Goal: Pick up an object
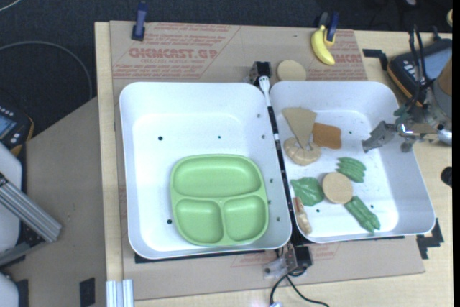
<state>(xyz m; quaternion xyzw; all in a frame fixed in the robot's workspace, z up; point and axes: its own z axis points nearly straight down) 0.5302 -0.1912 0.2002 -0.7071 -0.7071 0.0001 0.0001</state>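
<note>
Right bin (402,219) holds the pickable items in a loose cluster left of centre: we see a tan wedge (299,123) touching an orange-brown square (327,135), a pale cookie-like piece (301,152) under the wedge's tip, green leafy pieces (351,168) and (307,190), a round tan disc (337,188) between them, a green pod (361,215) and a pale strip (301,216) near the front wall. Gripper (379,137) sits over the bin's right side, apart from every item; we cannot tell whether it is spread or closed. Left bin (136,154) carries a green divided plate (219,198). Behind the bins, a banana (323,47) and a beige disc (291,71) lie on the board (187,52).
</note>
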